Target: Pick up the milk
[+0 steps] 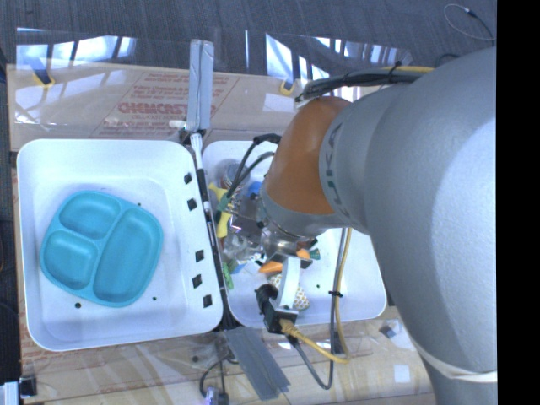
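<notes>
Reaching into the right bin (pixel 364 304) after the milk

My gripper (pixel 253 239) hangs low at frame centre over jumbled items — its opening I cannot tell, and the milk is probably beneath my arm (pixel 396 175). At left, the blue divided plate (pixel 101 247) lies apart in the left bin (pixel 34 310); the cardboard (pixel 160 99) reads "CHEMCAST".

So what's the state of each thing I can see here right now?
Blue divided plate: flat in the left bin, nothing on it.
Right bin: small items piled at its left side, mostly hidden under the arm.
Milk: can't be picked out in the pile.
Gripper: down among the pile.
</notes>
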Motion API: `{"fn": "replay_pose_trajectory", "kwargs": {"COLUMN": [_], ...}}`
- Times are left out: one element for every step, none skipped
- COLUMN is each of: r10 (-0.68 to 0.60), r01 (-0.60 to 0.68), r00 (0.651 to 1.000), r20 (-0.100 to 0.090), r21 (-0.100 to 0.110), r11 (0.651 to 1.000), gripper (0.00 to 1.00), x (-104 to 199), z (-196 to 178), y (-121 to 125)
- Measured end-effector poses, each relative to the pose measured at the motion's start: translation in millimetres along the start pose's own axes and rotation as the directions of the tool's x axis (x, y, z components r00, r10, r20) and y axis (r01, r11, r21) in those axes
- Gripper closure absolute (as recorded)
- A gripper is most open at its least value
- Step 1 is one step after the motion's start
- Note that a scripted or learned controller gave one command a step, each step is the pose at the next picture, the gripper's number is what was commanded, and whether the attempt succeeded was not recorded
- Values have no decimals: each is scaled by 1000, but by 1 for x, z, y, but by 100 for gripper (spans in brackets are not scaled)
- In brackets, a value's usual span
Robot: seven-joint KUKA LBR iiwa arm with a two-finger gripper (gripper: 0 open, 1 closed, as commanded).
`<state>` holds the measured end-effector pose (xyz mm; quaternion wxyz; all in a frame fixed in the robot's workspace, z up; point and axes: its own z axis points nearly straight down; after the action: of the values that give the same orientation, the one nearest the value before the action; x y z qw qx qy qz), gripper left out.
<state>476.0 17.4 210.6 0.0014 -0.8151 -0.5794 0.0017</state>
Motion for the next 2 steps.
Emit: {"fn": "replay_pose_trajectory", "kwargs": {"r10": [198, 237], "r01": [-198, -237], "r00": [980, 972], "r20": [0, 1], "r21": [0, 0], "r11": [980, 972], "gripper": [100, 100], "x": [41, 75], "z": [2, 3], "y": [-15, -27]}}
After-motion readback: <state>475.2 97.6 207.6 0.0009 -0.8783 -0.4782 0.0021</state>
